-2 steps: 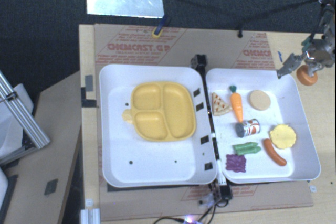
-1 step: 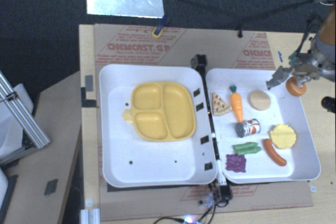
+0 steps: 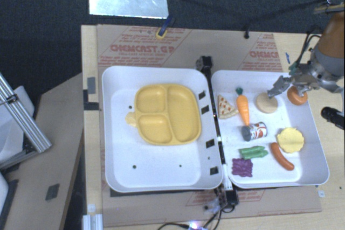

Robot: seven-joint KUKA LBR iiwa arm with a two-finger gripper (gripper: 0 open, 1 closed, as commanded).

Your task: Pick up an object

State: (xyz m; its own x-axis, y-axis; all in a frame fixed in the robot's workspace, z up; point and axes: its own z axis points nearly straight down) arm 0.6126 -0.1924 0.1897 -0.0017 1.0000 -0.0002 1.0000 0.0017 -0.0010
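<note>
I see the gripper [image 3: 279,88] over the right bin [image 3: 315,137], can't tell its jaw state, tip just beside the tan round disc [image 3: 266,103], nothing visibly gripped.

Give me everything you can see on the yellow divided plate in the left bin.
The yellow plate looks like matte plastic, a rounded square with three compartments: two across the far side and one along the near side. A small tab juts from its left edge. It lies flat, right way up, roughly centred on the floor of the left bin, turned slightly askew to the walls. Nothing sits in its compartments, and it touches none of the bin's walls.
</note>
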